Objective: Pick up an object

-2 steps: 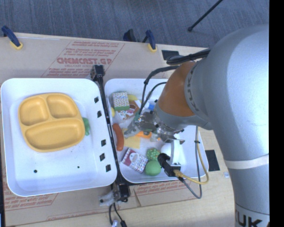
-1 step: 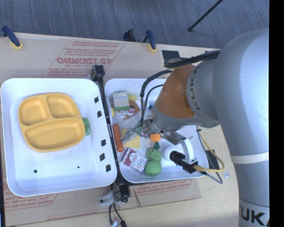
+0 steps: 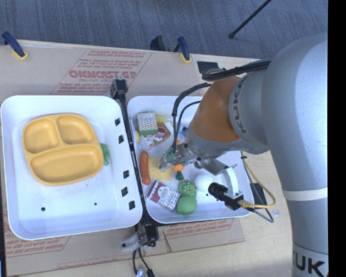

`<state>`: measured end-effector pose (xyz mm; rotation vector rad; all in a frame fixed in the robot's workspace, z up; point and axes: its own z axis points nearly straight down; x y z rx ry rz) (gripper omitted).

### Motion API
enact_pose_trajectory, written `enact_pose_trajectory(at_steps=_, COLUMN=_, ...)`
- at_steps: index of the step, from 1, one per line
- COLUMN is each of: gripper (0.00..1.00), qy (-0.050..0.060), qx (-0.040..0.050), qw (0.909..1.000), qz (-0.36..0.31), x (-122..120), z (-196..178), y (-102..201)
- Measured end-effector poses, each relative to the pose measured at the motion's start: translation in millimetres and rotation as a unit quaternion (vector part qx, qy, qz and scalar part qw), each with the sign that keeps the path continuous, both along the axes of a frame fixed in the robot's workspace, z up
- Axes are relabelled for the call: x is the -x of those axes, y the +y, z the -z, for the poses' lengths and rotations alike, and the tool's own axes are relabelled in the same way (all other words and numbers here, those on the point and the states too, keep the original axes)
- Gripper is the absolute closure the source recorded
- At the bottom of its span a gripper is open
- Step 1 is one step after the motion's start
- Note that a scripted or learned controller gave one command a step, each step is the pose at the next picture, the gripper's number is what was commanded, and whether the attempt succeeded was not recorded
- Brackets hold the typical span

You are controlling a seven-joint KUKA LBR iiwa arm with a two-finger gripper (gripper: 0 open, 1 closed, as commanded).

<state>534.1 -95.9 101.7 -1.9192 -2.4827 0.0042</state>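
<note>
The arm (image 3: 242,114) is reaching into the right bin (image 3: 161,212), its gripper (image 3: 174,154) sitting among toy food near the hot dog (image 3: 145,167); its grip cannot be told

Single fixed overhead cam, slanted down on counter (image 3: 75,68), both bins centre frame, arm (image 3: 277,97) entering from right.

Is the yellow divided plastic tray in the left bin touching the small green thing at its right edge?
Touching. The camera view shows the small green object pressed against the yellow divided tray, its left side tucked under the rim, no white between them.
</note>
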Motion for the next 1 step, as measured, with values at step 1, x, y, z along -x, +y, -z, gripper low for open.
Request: enact_pose_trajectory(at_steps=1, gripper=1.00, qy=-0.002, qx=-0.0001, qw=0.9997, qz=-0.025, x=14.1, z=-118.5, y=27.8)
